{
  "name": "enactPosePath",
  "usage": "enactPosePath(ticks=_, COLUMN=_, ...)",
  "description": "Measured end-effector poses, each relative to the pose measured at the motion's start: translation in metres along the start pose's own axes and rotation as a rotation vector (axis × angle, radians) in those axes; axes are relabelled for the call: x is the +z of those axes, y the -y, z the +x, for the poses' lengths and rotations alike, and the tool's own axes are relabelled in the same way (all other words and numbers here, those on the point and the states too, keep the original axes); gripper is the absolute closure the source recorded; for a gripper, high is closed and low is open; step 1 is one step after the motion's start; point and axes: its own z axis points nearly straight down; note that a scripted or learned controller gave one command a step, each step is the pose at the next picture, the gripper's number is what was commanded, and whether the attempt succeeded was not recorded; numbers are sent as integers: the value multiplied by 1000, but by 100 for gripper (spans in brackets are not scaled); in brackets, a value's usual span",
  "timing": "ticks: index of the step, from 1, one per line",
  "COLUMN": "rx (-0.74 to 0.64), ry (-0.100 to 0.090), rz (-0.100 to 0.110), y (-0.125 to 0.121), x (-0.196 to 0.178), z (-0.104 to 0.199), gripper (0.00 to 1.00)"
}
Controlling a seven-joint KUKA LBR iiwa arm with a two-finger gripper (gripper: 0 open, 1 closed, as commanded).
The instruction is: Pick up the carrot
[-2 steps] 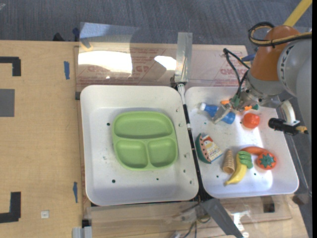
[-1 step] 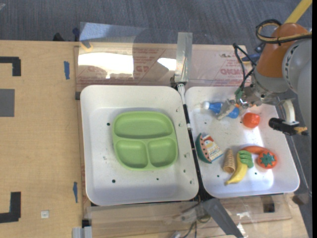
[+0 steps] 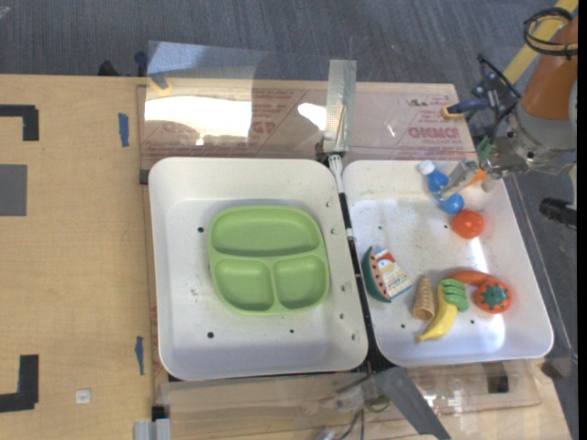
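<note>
Probably a robotics lab: taped plywood bench (image 3: pixel 73 246), two white bins (image 3: pixel 174 246), grey carpet (image 3: pixel 275 16), loose cables (image 3: pixel 550 26).

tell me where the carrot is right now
In the camera view the carrot lies in the right bin, toward its near right part, just above the tomato and right of the banana.

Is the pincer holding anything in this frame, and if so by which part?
It cannot be told. The pincer sits at the right bin's far edge near a blue item, while the carrot lies untouched by the tomato.
</note>
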Motion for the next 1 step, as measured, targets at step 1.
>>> enactPosePath(ticks=1, rx=215, ry=5, rz=-13, y=-1, x=-94, z=-10, gripper=0)
